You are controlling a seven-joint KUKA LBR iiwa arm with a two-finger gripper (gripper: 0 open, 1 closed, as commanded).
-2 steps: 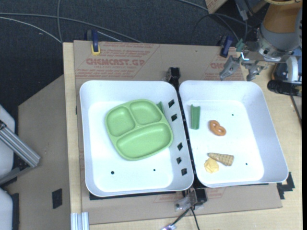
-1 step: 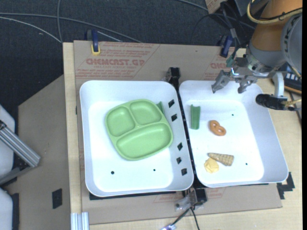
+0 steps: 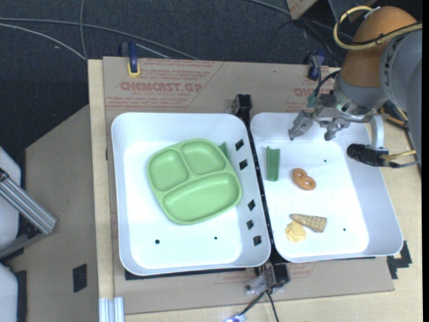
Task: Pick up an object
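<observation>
My gripper hangs over the back of the right bin, its two fingers spread open with nothing between them. A green stick lies at the bin's left side, below and left of the gripper. An orange pretzel-like ring sits near the bin's middle. Toward the front lie a tan waffle cone and a small yellow lump, touching or nearly so.
The left bin holds a green divided plate. A black divider with clips runs between the bins. The arm's orange band rises at the top right. Cardboard bench surface surrounds both bins.
</observation>
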